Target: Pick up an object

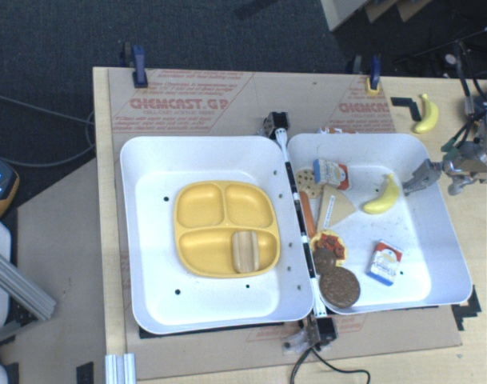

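One view, from above: the claw (425, 176) hangs at the right edge of the right bin (449, 238), reaching in from the right. Its grey fingers point left and slightly down toward the bin's middle. Nothing sits between them, and whether they stand wide or narrow I cannot tell at this size.

Nearest thing to it is the banana (383, 198), just to the claw's left and a little lower in the picture, close but apart from it. The banana's long axis runs at a slant, from upper right to lower left, with its upper tip toward the claw. I judge the coming move turns on this: a short reach left, with the fingers set across that slanted axis.

Further off in the same bin lie a small red-and-white box (384, 262) toward the front, a brown disc (340, 287) at the front left corner, and a packet (330, 172) near the back.

In the left bin (147, 238), well apart from the claw, a yellow tray (203, 214) holds one tan piece.
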Controlling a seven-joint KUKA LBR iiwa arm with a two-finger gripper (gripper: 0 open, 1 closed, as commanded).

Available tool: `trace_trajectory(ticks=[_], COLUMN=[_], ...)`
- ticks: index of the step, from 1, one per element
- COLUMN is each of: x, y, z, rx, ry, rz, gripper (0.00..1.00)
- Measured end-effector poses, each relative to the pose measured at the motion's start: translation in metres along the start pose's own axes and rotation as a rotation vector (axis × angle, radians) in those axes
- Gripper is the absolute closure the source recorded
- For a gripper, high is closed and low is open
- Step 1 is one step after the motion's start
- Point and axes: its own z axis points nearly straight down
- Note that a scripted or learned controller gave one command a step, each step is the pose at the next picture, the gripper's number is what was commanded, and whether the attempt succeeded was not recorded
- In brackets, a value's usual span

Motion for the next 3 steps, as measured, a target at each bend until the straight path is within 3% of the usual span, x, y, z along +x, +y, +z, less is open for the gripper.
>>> trace_trajectory(ticks=[2,3], x=[0.022,0.02], y=[0.061,0.062], z=[0.15,0.134], rx=[0.007,-0.001], ry=[0.004,0.001], rz=[-0.003,-0.002], gripper=[0.0,1.0])
